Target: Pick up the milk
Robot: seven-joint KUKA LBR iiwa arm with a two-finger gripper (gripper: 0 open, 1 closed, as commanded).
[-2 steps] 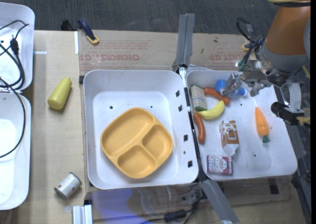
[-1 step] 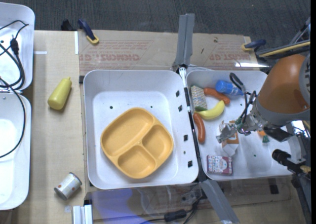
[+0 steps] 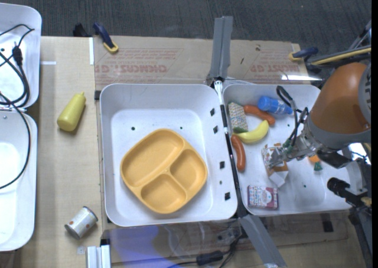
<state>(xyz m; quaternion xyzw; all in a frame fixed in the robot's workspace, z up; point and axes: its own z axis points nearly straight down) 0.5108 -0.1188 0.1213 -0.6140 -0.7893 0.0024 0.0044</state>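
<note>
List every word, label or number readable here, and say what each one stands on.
Red print on the cardboard sheet behind the bins: upside down and too blurred to read for certain.
Small red carton: label too small to read.
Milk carton by the gripper: print blurred.
Green packet: unreadable.

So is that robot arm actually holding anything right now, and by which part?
It cannot be told. The end effector sits right at the top of the milk carton, but a grip isn't visible.

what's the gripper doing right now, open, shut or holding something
gripper: down at the milk carton in the right bin; whether it grips it cannot be told.
</note>
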